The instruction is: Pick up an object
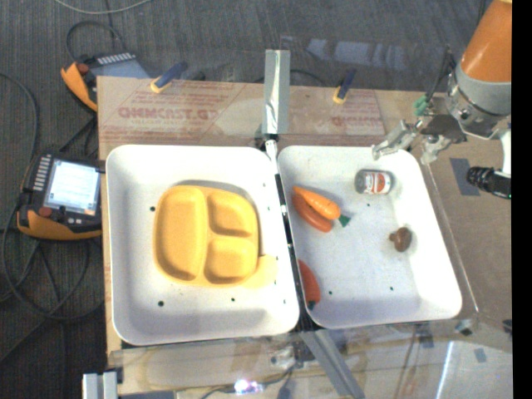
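The pickable things lie loose in the right bin [432,302], within the arm's reach: a small can [373,182] on its side, a carrot [316,204], a brown lump [401,238]; a yellow sectioned tray [208,233] sits in the left bin [125,306]. The gripper [405,142] hovers over the right bin's far rim (near the can), grasping nothing; how wide it gapes I cannot tell.

Robotics lab or test cell indicated, grey carpet floor [208,23] strewn with loose cables [25,98], teach pendant [62,194] laid at left, cardboard sheet [216,115] clamped to bench, two white bins [125,306] mounted side by side
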Robot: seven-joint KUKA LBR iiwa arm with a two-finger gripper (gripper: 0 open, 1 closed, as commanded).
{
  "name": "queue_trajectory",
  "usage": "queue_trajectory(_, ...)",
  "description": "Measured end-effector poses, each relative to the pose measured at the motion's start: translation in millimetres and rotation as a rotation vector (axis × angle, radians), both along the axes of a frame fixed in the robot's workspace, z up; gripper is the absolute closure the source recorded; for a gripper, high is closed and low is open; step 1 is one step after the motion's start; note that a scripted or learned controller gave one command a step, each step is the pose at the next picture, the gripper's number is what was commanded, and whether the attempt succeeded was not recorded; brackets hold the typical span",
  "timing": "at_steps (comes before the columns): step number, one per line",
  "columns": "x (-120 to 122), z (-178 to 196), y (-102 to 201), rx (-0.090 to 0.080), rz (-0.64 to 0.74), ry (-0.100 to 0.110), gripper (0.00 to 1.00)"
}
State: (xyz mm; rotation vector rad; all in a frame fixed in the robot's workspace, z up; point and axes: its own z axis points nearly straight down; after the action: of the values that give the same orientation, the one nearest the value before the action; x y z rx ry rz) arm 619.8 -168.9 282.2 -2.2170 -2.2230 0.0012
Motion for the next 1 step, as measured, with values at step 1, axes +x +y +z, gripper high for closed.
queue_trajectory(1,6.4,-164.2,-28.0,-0.005,-0.085,0.003,0.0)
